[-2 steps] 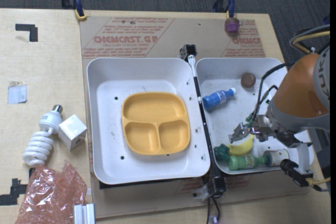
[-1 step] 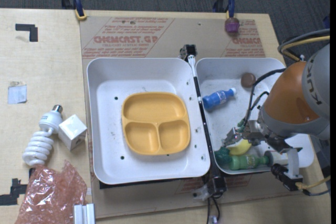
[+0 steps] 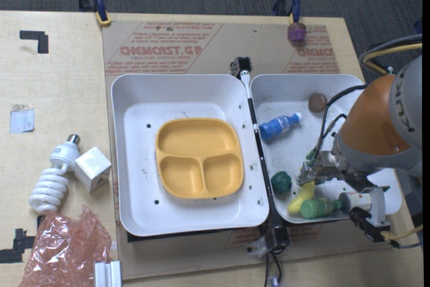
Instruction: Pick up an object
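Right bin (image 3: pixel 336 87) holds the pincer (image 3: pixel 310 175), grip unclear, apparently just above a yellow object (image 3: pixel 300 198).

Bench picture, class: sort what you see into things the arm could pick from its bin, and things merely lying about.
For the job: blue bottle, green ball, green bottle, banana, brown ball, tool.

Lying about: yellow tray, bulb, white cube, plastic wrap.
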Controlling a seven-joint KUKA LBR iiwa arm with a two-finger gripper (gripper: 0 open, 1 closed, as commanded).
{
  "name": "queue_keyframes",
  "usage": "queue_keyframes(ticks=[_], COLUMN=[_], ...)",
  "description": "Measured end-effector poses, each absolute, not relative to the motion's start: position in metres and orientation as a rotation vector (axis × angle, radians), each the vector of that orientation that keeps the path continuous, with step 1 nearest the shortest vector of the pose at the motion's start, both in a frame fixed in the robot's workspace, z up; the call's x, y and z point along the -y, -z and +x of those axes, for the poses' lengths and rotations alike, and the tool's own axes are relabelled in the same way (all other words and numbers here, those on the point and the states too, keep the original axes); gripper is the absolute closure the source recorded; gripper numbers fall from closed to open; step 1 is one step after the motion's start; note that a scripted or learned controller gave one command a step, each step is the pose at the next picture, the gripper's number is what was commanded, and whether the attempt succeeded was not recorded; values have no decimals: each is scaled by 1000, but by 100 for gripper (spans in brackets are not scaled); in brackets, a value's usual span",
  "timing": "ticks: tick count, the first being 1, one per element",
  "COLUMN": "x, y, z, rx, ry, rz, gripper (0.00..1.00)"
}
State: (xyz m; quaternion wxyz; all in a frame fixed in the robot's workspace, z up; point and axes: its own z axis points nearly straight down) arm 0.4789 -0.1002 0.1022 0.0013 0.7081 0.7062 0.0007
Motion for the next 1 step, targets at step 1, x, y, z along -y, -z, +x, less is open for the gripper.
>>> queue_keyframes(ticks=[1], x=[31], y=[-192], z=[478], rx=[-2223], ry=[-1], rz=[2218], gripper=[100])
